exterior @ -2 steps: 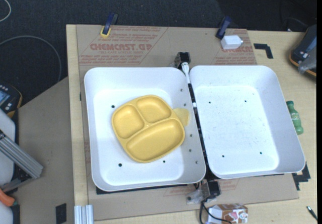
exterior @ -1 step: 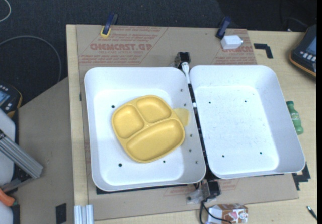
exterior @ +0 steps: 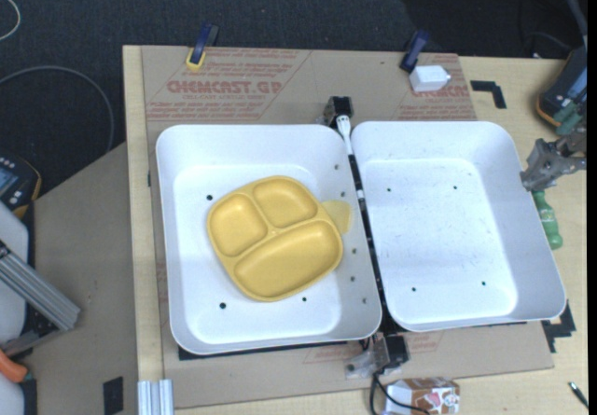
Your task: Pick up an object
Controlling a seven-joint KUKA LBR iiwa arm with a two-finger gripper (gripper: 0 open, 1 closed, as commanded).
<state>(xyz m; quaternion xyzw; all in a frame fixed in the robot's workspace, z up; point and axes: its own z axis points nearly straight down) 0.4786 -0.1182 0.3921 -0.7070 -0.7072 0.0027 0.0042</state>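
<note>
Yellow plate [exterior: 273, 238], divided into three compartments, lies flat in the left bin [exterior: 177, 217], slightly right of that bin's middle. A smaller pale yellow piece [exterior: 338, 214] peeks out from under the plate's right edge, near the wall shared with the neighbouring bin. The right bin [exterior: 448, 227] sits just beside the left one, their rims touching along a black seam with a clip [exterior: 339, 109] at its far end. Both bins rest on a brown cardboard sheet [exterior: 280, 77] laid over the counter [exterior: 112, 245]. The claw [exterior: 550, 166] is seen at the right margin, above the outer rim of the right bin and well apart from the plate; whether its fingers are spread or pressed together cannot be told. A green object [exterior: 548, 225] lies just outside that rim, below the claw.
</note>
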